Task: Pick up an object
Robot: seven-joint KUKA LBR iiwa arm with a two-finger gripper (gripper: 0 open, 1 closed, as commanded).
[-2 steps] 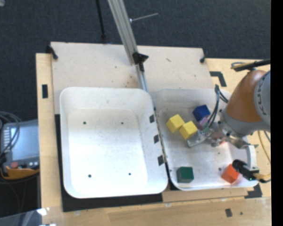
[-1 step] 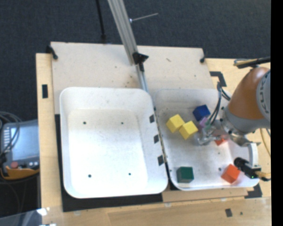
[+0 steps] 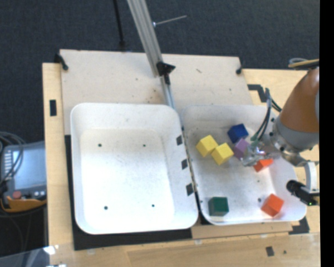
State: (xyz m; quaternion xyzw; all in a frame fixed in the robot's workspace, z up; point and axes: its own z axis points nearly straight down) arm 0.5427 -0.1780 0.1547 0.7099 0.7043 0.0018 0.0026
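In the camera view, the arm [image 3: 300, 113] comes in from the 3 o'clock side and bends down over the right bin [image 3: 203, 121]. The gripper [image 3: 255, 153] is low inside this bin, toward its 3 o'clock side. I cannot tell how it is set, because its tip is small and partly hidden.

A purple block [image 3: 241, 147] lies just beside the gripper at 9 o'clock, perhaps touching it. A small orange block [image 3: 262, 164] lies just at its 5 o'clock. A blue block [image 3: 237, 132] sits at 11 o'clock from the gripper. Two yellow blocks [image 3: 207, 144] [image 3: 222, 153] touch each other near the bin's middle. A green block [image 3: 217, 206] lies at 7 o'clock in the bin, and another orange block [image 3: 273, 204] at 5 o'clock.

The left bin [image 3: 78, 115] stands just beside the right one.
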